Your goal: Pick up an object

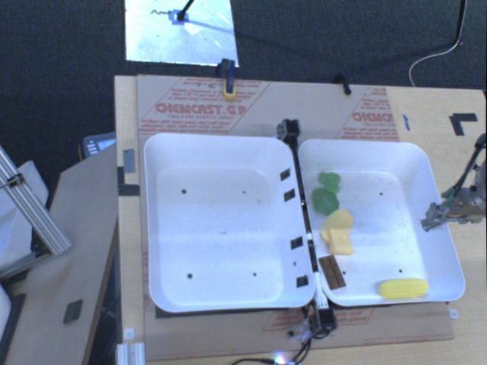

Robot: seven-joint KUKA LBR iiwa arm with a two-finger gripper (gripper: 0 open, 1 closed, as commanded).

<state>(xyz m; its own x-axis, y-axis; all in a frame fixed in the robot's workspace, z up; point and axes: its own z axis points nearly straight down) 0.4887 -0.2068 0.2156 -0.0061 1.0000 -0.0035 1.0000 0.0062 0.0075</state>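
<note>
I see the left bin (221, 219) with an open floor, nothing to dodge. In the right bin (380, 226) the clutter hugs the nine o'clock wall: two green pieces (327, 192), a yellow lump (338, 233), and a brown block (332, 272). A yellow bar (403, 287) lies at six o'clock. The middle and twelve o'clock stretch look passable, though the gripper (435, 217), blurred, sits at the three o'clock rim.

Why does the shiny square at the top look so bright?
In the camera view, the metal sheet past the bench glares from reflected light; the white bins look bright and washed out too; the end effector at the right edge looks slightly blurred.
</note>
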